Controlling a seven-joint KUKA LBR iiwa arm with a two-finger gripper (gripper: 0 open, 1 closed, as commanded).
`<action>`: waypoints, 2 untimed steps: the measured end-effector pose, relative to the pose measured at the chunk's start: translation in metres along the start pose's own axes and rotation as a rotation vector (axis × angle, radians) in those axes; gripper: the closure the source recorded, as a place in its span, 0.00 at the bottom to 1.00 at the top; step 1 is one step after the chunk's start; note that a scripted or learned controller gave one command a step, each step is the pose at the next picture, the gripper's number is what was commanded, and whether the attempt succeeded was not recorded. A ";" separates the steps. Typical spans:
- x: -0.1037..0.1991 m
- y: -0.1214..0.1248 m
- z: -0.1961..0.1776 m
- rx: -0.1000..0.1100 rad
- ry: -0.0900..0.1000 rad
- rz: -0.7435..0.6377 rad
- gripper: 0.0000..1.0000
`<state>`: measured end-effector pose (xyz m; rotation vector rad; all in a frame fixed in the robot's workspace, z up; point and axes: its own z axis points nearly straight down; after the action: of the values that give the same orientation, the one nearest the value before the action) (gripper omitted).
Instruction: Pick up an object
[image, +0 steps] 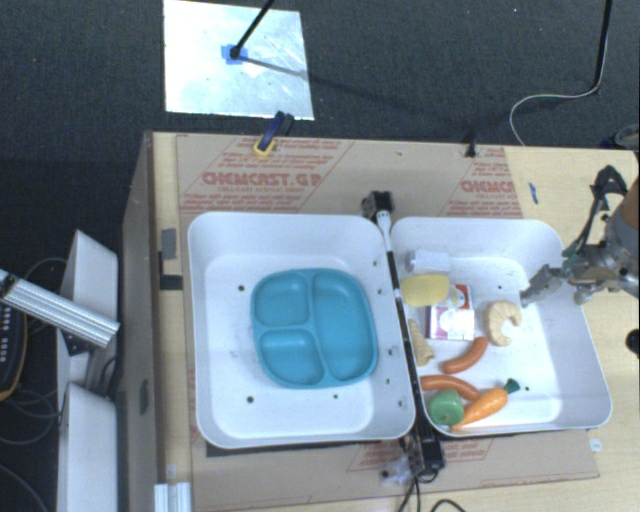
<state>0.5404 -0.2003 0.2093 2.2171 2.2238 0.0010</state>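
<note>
The right bin (575, 350) holds several toy foods. A white block (430, 262) and a yellow piece (425, 290) lie at its far left. Near them are a red and white box (450, 322) and a beige curled pastry (503, 320). Two orange sausages (467, 355) (448, 384), a green apple (446, 407) and a carrot (485, 402) lie toward the front. My gripper (537, 286) hangs over the bin's right part, just right of the pastry and apart from it, with nothing seen in it.
The left bin (225, 300) holds a blue divided plate (313, 326). A ridge (397, 320) separates the two bins. The arm's wrist (605, 262) enters from the right edge. A yellow and blue tool (270, 135) lies on the bench behind the bins.
</note>
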 end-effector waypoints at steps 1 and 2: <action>0.026 0.063 0.059 0.001 0.001 -0.001 0.00; 0.037 0.045 0.112 -0.009 -0.003 0.001 0.00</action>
<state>0.5852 -0.1629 0.0976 2.2126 2.2163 0.0071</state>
